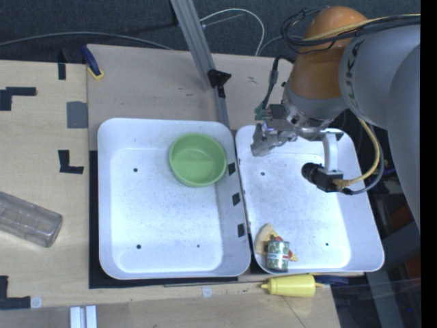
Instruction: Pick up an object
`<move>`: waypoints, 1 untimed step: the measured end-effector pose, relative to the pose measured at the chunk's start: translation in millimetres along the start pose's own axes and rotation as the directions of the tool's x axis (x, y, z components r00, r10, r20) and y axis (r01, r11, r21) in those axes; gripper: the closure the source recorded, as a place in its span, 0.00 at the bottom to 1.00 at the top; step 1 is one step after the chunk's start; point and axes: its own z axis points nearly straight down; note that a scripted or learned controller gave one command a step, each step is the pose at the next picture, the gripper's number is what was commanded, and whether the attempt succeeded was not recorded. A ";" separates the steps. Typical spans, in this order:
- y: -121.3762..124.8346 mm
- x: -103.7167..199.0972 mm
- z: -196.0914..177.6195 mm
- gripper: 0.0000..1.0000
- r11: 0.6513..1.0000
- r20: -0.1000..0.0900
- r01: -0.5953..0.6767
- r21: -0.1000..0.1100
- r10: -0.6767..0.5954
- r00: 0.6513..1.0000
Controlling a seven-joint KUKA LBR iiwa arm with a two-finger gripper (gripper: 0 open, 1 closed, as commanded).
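The large smooth grey arm casing has rounded, matte shells, with part of dark lettering showing on its curved edge. At 9 o'clock from the casing sits the glossy orange dome-shaped band, catching a pale highlight on top. Thin black cables loop over the band at 12 o'clock, and a green-tinted wire runs down its 9 o'clock side. Below the band, a silver metal wrist flange carries the small grey metal gripper. At 4 o'clock from the flange hangs a black cylindrical fitting on a pale bracket, with yellow and black cables curving away from it.
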 end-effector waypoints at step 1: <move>-16.8 56.1 13.8 1.00 1.000 0.000 0.001 0.000 -0.001 1.000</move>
